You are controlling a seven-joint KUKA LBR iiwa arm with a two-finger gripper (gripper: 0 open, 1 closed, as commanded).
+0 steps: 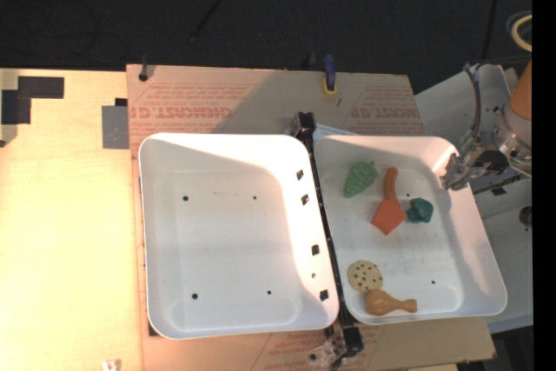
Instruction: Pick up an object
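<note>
While the arm sits at the right edge of the camera view, its gripper (pixel 460 174) hangs over the upper right rim of the right bin (pixel 482 274), and whether it is open or shut cannot be told from this angle; nothing can be made out in its grasp. All the candidates for picking lie in that right bin, to the gripper's left and lower in the view. Nearest is a small teal toy (pixel 420 210), just below and left of the tool. Touching it, or very nearly so, is an orange spatula-like toy (pixel 388 206), whose long axis runs almost up and down the view, handle at the top and broad blade at the bottom. Further left lies a green leafy toy (pixel 360 179), tilted slightly. Well apart from these, near the bin's lower edge, a speckled cookie (pixel 365 275) sits just above a tan drumstick-shaped toy (pixel 390 302), whose long axis runs left to right. The left bin (pixel 161 230) is of no use to the pick.

My judgement is that no grasp has begun. The move turns on the short travel left and downward in the view toward the teal toy or the orange piece; their closeness could make a clean closure on one alone awkward
</note>
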